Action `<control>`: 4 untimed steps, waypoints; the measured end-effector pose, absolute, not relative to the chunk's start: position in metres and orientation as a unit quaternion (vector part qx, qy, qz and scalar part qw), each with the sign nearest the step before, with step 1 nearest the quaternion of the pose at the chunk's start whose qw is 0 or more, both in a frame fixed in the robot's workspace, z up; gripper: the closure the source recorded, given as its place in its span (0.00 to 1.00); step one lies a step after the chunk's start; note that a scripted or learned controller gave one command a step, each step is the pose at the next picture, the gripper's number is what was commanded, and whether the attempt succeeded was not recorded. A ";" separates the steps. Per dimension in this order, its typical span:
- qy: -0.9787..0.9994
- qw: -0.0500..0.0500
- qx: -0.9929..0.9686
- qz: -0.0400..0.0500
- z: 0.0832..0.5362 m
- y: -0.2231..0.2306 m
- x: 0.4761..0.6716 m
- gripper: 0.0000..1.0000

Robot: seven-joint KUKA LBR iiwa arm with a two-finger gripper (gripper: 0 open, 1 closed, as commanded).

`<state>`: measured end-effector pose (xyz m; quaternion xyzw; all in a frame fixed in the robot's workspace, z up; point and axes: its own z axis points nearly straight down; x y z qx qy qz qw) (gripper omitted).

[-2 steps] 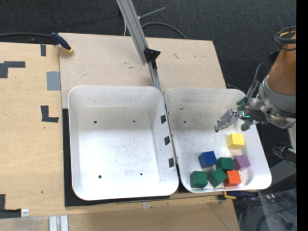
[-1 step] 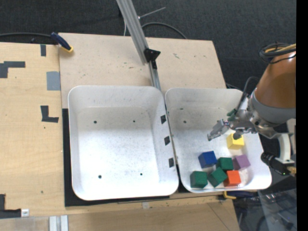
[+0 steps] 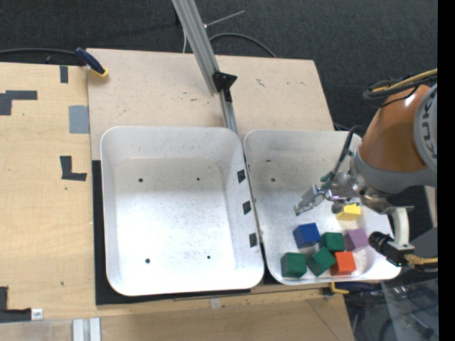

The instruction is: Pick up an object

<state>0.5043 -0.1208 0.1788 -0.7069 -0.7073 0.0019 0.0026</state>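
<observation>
Several small blocks lie in the near right corner of the right bin point(image 3: 284, 148): a blue cube point(image 3: 307, 234), green blocks point(image 3: 293, 264) point(image 3: 321, 261) point(image 3: 333, 241), an orange cube point(image 3: 345, 262), a purple block point(image 3: 357, 239) and a yellow block point(image 3: 350, 210). My gripper point(image 3: 316, 196) hangs low over the right bin, just left of the yellow block and above the blue cube. It points left and is partly hidden by the wrist. I see no block in its grasp.
The left bin point(image 3: 114, 190) stands beside the right one, with a shared ridge point(image 3: 245, 190) between them. A slanted metal rail point(image 3: 202, 41) crosses the bench behind the bins. The orange arm body point(image 3: 398, 141) covers the right bin's right rim.
</observation>
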 end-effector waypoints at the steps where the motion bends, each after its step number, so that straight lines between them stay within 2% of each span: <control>1: -0.707 0.004 -0.707 0.002 0.114 -0.117 0.503 0.00; 2: -0.708 0.002 -0.707 0.001 0.128 -0.117 0.504 1.00; 3: -0.707 -0.002 -0.707 -0.001 0.178 -0.128 0.504 1.00; 4: -0.708 -0.002 -0.706 -0.001 0.232 -0.118 0.502 1.00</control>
